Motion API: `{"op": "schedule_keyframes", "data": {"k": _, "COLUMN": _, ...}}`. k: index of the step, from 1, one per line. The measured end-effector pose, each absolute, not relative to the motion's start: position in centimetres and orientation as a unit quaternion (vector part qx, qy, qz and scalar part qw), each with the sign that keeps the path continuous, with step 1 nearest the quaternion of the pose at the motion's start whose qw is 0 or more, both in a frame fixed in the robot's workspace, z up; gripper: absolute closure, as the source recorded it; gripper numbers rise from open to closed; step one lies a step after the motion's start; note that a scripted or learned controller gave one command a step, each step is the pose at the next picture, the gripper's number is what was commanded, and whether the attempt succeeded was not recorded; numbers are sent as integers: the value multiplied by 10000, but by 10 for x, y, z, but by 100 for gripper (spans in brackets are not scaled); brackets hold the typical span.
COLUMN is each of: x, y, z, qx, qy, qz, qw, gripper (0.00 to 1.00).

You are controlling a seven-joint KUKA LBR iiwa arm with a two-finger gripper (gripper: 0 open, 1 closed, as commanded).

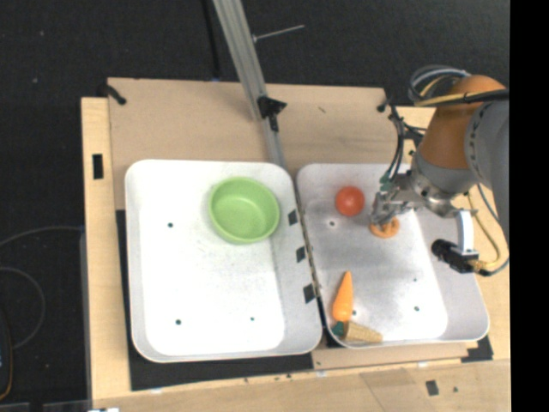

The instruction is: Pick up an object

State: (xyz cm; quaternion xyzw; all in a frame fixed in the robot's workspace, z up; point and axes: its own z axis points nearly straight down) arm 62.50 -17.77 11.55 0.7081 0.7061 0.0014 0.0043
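My gripper (386,215) is down in the right bin (429,316), near its far right part. Directly under its tip lies a small orange object (386,229), partly hidden by the gripper. A red ball-like object (348,201) rests just left of the gripper. Further toward the front of the same bin lies an orange carrot (343,295) with a green end. A tan wedge (361,334) sits at the bin's front edge.
A green bowl (244,210) stands in the far part of the left bin (171,316). A grey metal pole (244,54) slants up from behind the bins. The arm's orange band (450,136) and cables hang over the right bin's far right corner.
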Motion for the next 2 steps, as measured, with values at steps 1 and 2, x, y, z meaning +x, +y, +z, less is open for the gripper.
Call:
{"op": "schedule_keyframes", "data": {"k": 1, "x": 617, "y": -179, "z": 172, "qx": 7085, "qy": 7057, "qz": 1, "qw": 10, "gripper": 100}}
{"op": "schedule_keyframes", "data": {"k": 2, "x": 619, "y": -175, "z": 231, "qx": 7062, "qy": 7080, "qz": 1, "qw": 10, "gripper": 100}}
